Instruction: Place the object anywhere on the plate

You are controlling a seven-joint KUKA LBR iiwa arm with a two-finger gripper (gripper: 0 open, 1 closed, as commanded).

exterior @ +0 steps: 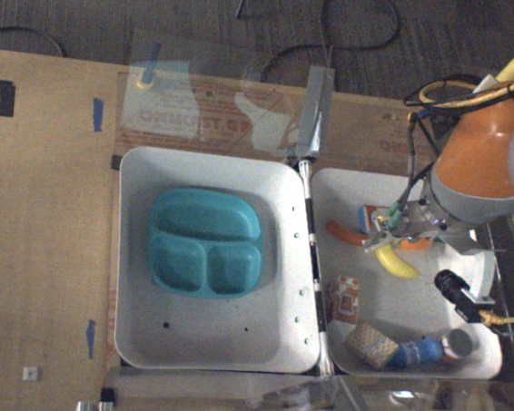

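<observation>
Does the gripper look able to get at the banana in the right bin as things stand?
Probably yes: the gripper hangs right above the banana, and nothing lies on top of it; an orange piece sits close beside it.

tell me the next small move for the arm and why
Probably a short drop onto the banana to grip it: the gripper sits right over it in the right bin, and the teal plate in the left bin holds nothing yet.
</observation>
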